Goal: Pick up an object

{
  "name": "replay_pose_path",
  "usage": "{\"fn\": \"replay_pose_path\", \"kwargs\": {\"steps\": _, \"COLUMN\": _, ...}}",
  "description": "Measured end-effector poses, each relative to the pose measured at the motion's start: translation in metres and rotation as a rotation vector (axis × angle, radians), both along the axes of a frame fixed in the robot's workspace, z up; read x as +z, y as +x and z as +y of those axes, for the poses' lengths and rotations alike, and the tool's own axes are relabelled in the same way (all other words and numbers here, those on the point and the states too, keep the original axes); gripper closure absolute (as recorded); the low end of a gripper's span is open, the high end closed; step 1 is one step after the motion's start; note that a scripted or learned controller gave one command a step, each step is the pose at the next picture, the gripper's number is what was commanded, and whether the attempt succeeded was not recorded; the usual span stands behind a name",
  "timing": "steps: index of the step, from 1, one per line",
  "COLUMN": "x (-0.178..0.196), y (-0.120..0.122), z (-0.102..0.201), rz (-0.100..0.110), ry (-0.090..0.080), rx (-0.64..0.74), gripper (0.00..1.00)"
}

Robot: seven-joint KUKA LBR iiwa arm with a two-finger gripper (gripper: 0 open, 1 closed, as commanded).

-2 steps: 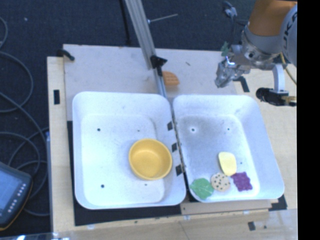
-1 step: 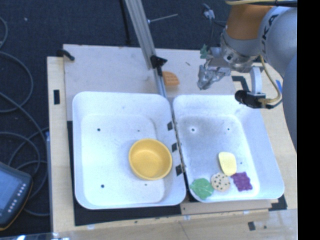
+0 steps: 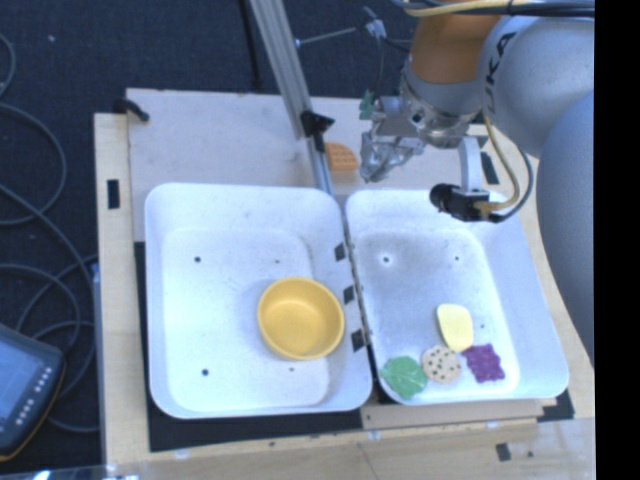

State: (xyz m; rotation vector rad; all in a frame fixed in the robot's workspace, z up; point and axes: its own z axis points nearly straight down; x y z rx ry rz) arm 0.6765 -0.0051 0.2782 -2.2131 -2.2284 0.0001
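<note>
My gripper (image 3: pixel 378 166) hangs high over the back left corner of the right bin (image 3: pixel 520 298), with nothing visibly in it. At that bin's front lie a pale yellow piece (image 3: pixel 455 325), a round speckled cookie (image 3: pixel 441 364), a green leaf-shaped piece (image 3: pixel 404 376) and a purple bunch (image 3: pixel 485 362), close together and well in front of the gripper. A yellow bowl (image 3: pixel 300 318) stands upright in the left bin (image 3: pixel 180 268), near its middle right.
A small orange object (image 3: pixel 342 158) lies on the bench behind the bins, just left of the gripper. A slanted metal post (image 3: pixel 285 68) rises from the divide between the bins. A black cable fitting (image 3: pixel 460 201) hangs over the right bin's back edge.
</note>
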Motion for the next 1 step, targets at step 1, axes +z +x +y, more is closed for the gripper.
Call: {"fn": "replay_pose_path", "kwargs": {"steps": 1, "x": -0.0182, "y": 0.0054, "z": 0.0509, "rz": 0.003, "ry": 0.0, "rx": -0.001, "gripper": 1.0}}
